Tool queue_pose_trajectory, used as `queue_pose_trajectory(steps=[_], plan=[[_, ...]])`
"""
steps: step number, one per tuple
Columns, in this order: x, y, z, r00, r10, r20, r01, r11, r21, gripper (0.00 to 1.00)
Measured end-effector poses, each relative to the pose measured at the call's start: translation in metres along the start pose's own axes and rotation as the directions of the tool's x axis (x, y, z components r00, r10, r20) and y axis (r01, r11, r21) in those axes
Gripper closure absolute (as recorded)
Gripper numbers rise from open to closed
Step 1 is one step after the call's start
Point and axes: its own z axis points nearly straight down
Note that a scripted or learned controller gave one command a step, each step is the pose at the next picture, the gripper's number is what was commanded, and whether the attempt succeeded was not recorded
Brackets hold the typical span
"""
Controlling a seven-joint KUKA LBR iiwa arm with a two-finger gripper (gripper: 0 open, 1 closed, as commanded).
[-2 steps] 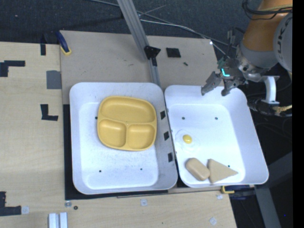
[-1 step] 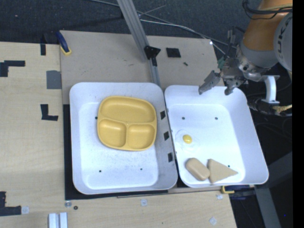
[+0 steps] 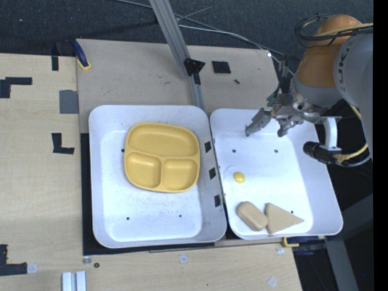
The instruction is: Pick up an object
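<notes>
- The hand [image 3: 266,130] hung over the right bin [image 3: 315,180] towards its 12 o'clock rim, its two fingers spread apart with nothing between them.
- The small yellow ball [image 3: 239,177] lay mid-bin, well apart from the hand; being round, it would likely roll off a skewed pinch.
- The bread roll [image 3: 251,215] and wedge [image 3: 281,217] touched at 6 o'clock; a descent there risked nudging both and closing on neither.

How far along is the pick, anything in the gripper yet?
Nothing is picked yet. The gripper hangs open over the far end of the right bin, with nothing between its fingers. The small yellow ball, tan oval piece and tan wedge lie in that bin; the yellow divided plate lies in the left bin. Descent, grasp and lift remain.
</notes>
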Motion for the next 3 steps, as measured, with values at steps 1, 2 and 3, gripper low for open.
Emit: queue_pose_trajectory(steps=[1,2,3], plan=[[0.006,-0.01,0.054,1.0,-0.001,-0.001,0.001,1.0,0.0,0.0],[0.007,-0.009,0.106,1.0,-0.001,0.002,0.001,1.0,-0.007,0.0],[0.006,-0.008,0.092,1.0,-0.001,0.004,0.001,1.0,-0.01,1.0]])
